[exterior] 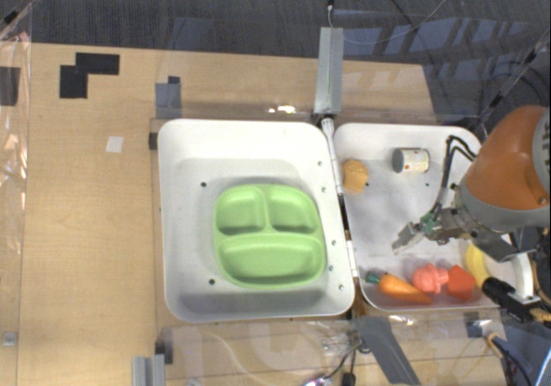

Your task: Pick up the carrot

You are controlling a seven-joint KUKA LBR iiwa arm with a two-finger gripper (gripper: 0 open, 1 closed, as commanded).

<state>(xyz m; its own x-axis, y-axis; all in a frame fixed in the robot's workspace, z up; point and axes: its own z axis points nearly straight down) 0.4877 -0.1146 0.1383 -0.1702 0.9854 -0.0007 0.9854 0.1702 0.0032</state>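
Jaws [411, 236] are hanging spread apart w/ nothing between them, poised over bare floor of the right bin [379, 203], above and just right of the task obj. Judged progress: early; approach is under way, but no grasp is being made and the lift is not yet done.

Carrot [401, 286] is lying on its side near the front wall of the right bin, orange body w/ green end pointing left, apart from the jaws. Remaining, as judged: jaws need to be coming down and toward the front wall, closing across the carrot, then raising it.

Just right of the carrot, a pink toy [428, 277] and a red item [461, 283] are sitting close together, almost touching it; a yellow item [476, 262] is lying behind them, partly under the arm [512, 171]. Toward the back of the same bin, a tan lump [355, 174] and a small grey-white cylinder [411, 160] are resting well apart from the carrot.

Left bin [185, 152] is holding a green divided tray [269, 233], three compartments, nothing visible in them. Both bins are sitting side by side on the tabletop [86, 229].
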